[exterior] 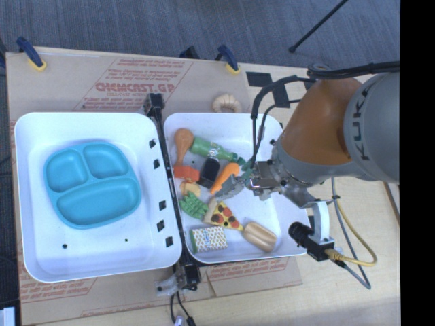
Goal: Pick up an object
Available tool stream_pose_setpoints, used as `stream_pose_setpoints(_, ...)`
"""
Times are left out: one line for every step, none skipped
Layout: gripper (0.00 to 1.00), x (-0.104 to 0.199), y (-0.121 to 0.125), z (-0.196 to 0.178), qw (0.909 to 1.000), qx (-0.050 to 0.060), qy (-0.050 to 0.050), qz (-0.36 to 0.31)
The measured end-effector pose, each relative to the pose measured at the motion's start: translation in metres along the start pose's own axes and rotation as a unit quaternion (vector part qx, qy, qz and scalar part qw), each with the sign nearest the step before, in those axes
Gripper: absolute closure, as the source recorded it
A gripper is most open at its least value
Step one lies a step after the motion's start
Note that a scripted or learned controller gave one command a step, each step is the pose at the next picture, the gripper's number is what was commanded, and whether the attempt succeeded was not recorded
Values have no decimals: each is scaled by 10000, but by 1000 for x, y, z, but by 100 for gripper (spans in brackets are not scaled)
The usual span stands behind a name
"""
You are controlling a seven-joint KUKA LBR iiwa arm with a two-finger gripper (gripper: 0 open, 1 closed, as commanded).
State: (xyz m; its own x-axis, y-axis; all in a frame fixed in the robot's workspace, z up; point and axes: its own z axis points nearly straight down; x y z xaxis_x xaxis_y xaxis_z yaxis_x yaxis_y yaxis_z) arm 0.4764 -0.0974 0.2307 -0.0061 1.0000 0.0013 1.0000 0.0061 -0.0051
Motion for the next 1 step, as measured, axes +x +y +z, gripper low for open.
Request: stream_pose_setpoints(0, -1, 85, 136, 9930, 2, -2, 1185)
